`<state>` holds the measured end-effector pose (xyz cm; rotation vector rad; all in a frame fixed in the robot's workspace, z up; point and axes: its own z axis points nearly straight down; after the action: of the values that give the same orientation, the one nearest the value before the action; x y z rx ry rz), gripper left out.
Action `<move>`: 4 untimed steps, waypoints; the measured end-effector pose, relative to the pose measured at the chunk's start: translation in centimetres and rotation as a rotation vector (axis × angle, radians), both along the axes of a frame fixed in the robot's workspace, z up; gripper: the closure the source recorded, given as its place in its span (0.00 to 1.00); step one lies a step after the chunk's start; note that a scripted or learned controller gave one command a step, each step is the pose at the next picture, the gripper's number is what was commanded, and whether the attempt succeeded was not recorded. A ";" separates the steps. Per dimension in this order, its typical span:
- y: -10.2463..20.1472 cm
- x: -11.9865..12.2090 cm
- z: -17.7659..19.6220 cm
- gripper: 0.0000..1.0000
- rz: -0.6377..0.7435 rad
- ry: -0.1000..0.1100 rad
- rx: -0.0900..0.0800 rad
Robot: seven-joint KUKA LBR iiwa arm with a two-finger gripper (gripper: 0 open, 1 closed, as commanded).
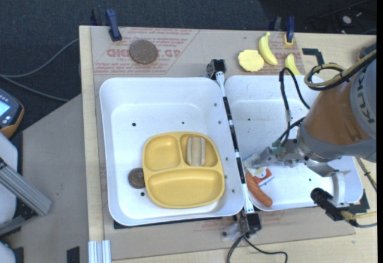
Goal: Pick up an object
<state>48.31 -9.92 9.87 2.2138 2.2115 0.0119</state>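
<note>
My gripper (261, 161) is low in the right bin (257, 97), at its left side near the divider. Just below it lies a small white, red and blue packet (264, 176), and beneath that an orange sausage (258, 192) rests against the bin's front left corner. The gripper's tip is close above the packet; whether it touches is unclear. In the left bin (119, 112) sits a yellow compartment tray (181, 185) with a beige roll (195, 151) in its upper right section. A brown cookie (136, 178) lies beside the tray's left edge.
On the bench behind the bins lie another brown cookie (143, 51), a yellow slice (251, 60) and two banana pieces (267, 49). Black cables (286, 100) loop over the right bin. The arm's orange band (335, 115) covers the bin's right part.
</note>
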 end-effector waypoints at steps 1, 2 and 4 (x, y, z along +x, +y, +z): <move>-5.8 5.1 -1.1 0.00 0.002 0.007 0.004; 0.5 7.1 5.4 0.00 0.009 0.006 0.004; 0.3 3.3 -0.4 1.00 0.001 0.013 0.003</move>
<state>51.66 -9.63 9.44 2.2208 2.2203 0.0004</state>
